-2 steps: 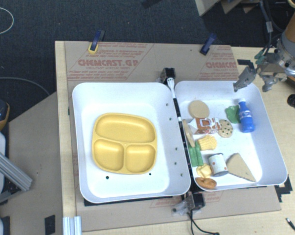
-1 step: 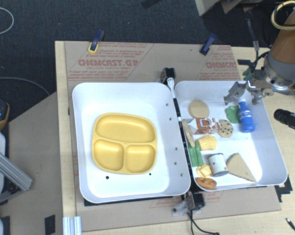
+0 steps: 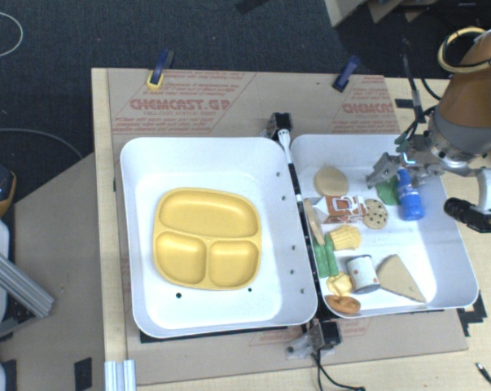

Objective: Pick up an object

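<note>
1. Over the right bin (image 3: 465,255), near its far right corner, hangs my pincer (image 3: 398,172), seen from the one camera above the bench. My arm comes in from the right, its orange band sitting just above the wrist.

2. Directly below my pincer, and touching it or nearly so, lies a blue bottle-like object (image 3: 409,199). Its long axis runs from the pincer tip down toward the near side of the bin, tilted slightly rightward. Something green (image 3: 387,192) sits just to its left, close against it.

3. Whether my pincer is wide or narrow I cannot tell; the metal parts at the tip blur together with the blue thing from this slant, and I cannot see anything clearly held.

4. I judge the blue object the nearest candidate: it lies straight beneath me, so the coming move turns on closing across its short width, not along its length.

5. Further left in the same bin, well apart from me, lie a round tan piece (image 3: 331,180), a cookie (image 3: 375,214), a small can (image 3: 361,272) and a tan wedge (image 3: 403,278).

6. Across the divide, the left bin (image 3: 139,218) bears a yellow sectioned tray (image 3: 206,236), far from my reach line.
</note>
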`<act>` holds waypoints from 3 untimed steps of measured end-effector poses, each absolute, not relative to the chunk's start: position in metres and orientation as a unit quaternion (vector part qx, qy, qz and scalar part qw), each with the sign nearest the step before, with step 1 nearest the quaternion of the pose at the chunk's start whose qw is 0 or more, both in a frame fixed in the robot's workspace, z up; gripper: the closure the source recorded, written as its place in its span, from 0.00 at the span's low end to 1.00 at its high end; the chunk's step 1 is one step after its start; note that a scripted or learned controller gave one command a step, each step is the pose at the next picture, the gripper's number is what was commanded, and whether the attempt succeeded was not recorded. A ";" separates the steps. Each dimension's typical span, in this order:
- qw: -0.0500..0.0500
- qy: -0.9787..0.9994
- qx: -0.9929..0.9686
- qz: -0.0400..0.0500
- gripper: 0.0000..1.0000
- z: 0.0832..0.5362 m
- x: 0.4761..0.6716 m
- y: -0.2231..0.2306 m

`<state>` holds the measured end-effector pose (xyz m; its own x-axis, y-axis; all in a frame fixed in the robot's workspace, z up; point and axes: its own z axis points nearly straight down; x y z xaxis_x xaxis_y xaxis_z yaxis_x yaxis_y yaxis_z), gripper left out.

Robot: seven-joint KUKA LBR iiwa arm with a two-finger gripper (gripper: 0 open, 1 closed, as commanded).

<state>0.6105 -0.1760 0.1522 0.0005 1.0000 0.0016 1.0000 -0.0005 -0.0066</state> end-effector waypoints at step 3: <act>0.000 -0.708 -0.706 -0.002 1.00 0.097 0.622 -0.173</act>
<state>0.6223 -0.1728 0.0968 -0.0030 1.0000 0.0022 1.0000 0.0030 0.0026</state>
